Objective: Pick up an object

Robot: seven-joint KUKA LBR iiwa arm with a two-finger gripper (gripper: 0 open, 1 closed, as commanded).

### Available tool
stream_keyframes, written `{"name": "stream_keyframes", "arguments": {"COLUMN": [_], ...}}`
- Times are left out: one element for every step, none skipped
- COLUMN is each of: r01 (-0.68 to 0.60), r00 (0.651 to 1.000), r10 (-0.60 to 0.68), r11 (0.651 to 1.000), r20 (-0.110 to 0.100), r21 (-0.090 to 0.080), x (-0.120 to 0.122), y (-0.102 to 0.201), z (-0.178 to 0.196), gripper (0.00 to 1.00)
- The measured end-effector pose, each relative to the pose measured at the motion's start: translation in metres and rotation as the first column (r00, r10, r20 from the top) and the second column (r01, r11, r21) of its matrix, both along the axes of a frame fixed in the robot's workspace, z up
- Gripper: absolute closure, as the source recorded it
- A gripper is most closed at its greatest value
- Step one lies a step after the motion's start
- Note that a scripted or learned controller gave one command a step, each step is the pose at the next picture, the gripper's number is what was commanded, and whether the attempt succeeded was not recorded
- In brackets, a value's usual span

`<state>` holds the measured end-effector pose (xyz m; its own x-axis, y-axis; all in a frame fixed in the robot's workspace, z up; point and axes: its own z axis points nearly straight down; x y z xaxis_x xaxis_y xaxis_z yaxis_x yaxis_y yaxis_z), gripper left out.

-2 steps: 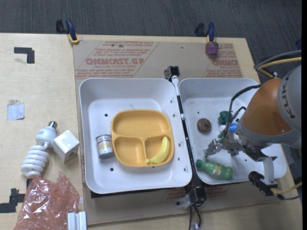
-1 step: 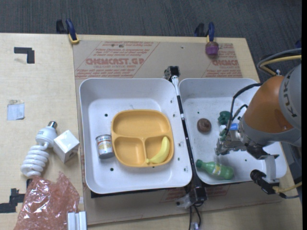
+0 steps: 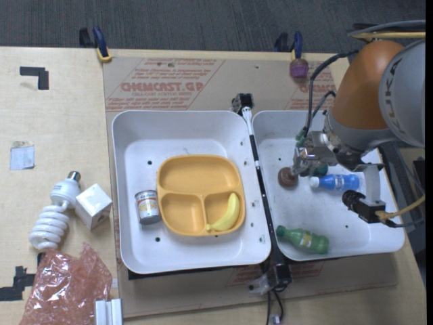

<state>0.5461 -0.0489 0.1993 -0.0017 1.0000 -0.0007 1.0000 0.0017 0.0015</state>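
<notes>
At the lower left of the frame a pink crinkled bag (image 3: 64, 286) is cut off by the bottom edge, with a spiral light bulb (image 3: 54, 215) and a small white cube (image 3: 93, 205) just above it on the table (image 3: 54, 134). The left bin (image 3: 128, 134) holds a small can (image 3: 147, 206) beside a yellow divided tray (image 3: 196, 181), and a banana (image 3: 229, 214) lies in the tray's lower right compartment. In the right bin (image 3: 270, 124) sit a small brown round object (image 3: 288, 177), a blue bottle (image 3: 336, 181) and, near the lower rim, a green bottle (image 3: 303, 240). The claw (image 3: 306, 156) hangs just above the brown object and the blue bottle's cap; I cannot tell how wide it stands or whether it grips anything. The arm's bulk hides the bin's upper right part.
</notes>
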Motion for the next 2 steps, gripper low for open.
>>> {"name": "stream_keyframes", "arguments": {"r01": [0.0,0.003], "r00": [1.0,1.0], "r10": [0.0,-0.003], "r11": [1.0,1.0], "r20": [-0.001,-0.002], "r21": [0.0,0.0], "x": [0.0,-0.011], "y": [0.0,-0.043], "z": [0.0,-0.107], "gripper": [0.0,0.0]}}
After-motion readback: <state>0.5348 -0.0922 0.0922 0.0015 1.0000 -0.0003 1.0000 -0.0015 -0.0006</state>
